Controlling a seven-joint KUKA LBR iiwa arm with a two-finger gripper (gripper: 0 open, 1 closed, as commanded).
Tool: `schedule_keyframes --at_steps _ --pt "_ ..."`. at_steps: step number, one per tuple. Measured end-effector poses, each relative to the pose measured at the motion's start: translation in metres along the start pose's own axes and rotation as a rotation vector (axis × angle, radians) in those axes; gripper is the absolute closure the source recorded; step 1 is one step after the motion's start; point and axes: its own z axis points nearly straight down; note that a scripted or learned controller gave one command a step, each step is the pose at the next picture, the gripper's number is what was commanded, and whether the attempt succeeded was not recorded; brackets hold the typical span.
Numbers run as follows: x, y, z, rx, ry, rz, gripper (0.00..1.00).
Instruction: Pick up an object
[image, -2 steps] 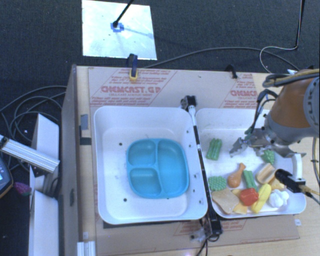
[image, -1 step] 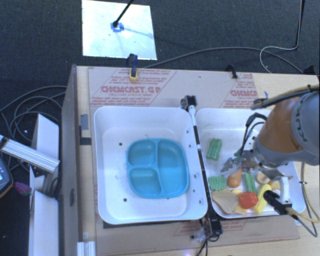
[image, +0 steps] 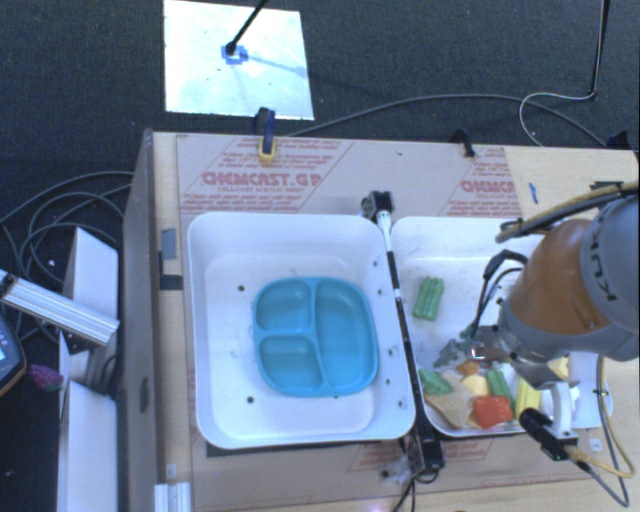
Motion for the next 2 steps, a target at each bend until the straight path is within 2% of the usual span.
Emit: schedule_keyframes --at_steps 1,2 --pt "0.0 0.001 -0.011 -0.003 0.001 -0.001 1.0" --pt "0.06 0.049 -0.101 -0.003 0.0 -0.003 1.0"
